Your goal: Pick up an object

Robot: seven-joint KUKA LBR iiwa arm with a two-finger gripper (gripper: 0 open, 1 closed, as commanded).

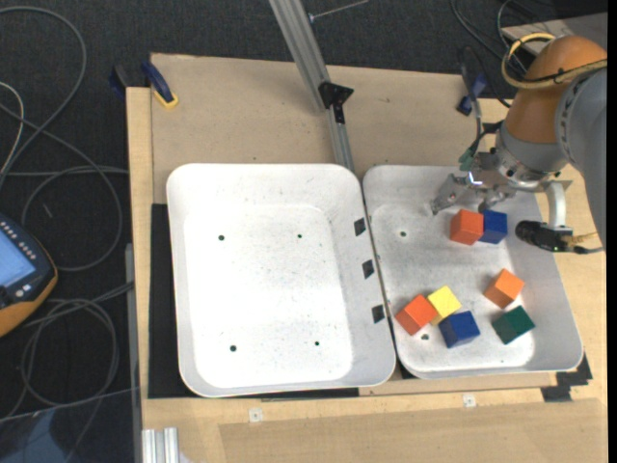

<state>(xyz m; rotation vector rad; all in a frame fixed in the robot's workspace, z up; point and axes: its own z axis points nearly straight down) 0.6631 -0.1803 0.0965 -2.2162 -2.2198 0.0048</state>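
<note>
1. From my feed, the closest thing to grab is an orange cube (467, 227). It sits in the right bin (540, 353), right under the gripper (472, 197), and on its right side it's touching a blue cube (494, 226).
2. The gripper hangs just above those two, with metal bits splayed out to either side. Honestly I can't tell from this slanted view whether the jaws are spread or closed. Nothing visibly sits between them, so I'm not calling it a grasp.
3. Further toward the near edge of that bin, well away from the jaws, there's a bunch more: a second orange block (504, 286) and a green block (513, 324) on the right side. To their left sits a tight little cluster of an orange-red block (418, 313), a yellow block (444, 301) and a dark blue block (459, 328).
4. The arm (540, 114) comes in from the right, above the bin's far corner, orange band on top.
5. Left of the jaws, past the divider with black clips, is the left bin (193, 287).
6. Both bins sit on the wooden bench (241, 104). A metal rail (304, 51) runs diagonally across its far side.
</note>
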